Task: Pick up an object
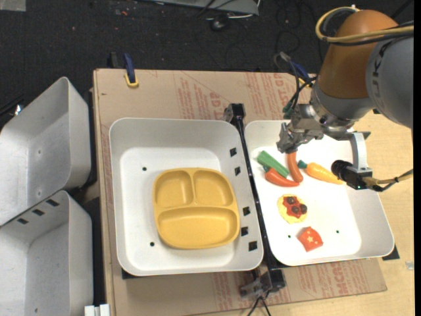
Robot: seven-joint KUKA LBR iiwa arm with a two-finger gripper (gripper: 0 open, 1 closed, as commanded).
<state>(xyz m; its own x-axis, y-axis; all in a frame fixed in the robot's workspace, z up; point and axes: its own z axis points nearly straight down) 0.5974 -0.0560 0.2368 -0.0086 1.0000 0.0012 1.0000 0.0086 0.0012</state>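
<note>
In the right bin [368,236] lie several toy foods: a green stick [272,162], an orange-red carrot [279,176], an orange sausage [295,168], a yellow-orange pepper [322,172], a small pizza round [293,208] and a red wedge [310,239]. My gripper [291,145] hangs low over the bin's back part, right at the upper end of the orange sausage. Its fingers point down beside the sausage tip, and the view does not show a firm hold.
The left bin [131,150] holds a yellow divided tray [195,207]. A black divider [245,170] runs between the bins. A black cable and white bracket [355,166] hang off the wrist over the right bin's far side.
</note>
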